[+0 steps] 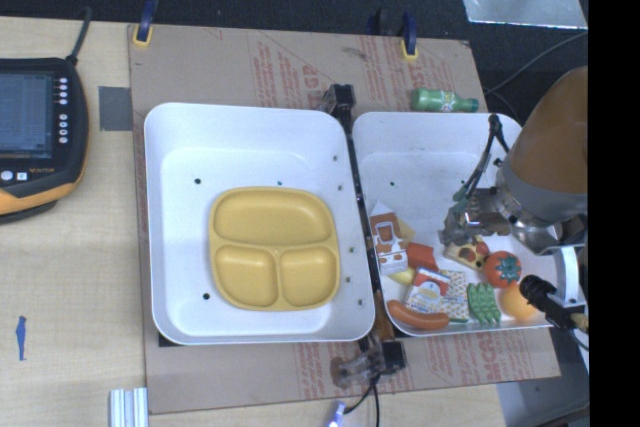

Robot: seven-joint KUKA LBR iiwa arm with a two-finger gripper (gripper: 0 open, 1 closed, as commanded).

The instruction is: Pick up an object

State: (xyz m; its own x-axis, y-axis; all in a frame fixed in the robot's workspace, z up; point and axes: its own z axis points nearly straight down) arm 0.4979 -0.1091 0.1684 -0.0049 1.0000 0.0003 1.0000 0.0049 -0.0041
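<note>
claw (466, 233) low in right bin (420, 140), grip unclear; tomato (501, 268), hotdog (418, 317), cartons crowd beside it.

Yellow divided tray (272, 248), white bins (175, 215), green bottle (443, 100), red tomato (501, 269), orange-banded grey arm (555, 150), blue clamps (147, 20)

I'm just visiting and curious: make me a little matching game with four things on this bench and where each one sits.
Things:
1. yellow divided tray
2. green bottle
3. tomato
4. handheld screen

Places:
A. right bin, among the toy food
B. far left of the bench
C. left bin
D. on the cardboard behind the right bin

Pairs: 1-C, 2-D, 3-A, 4-B
</note>
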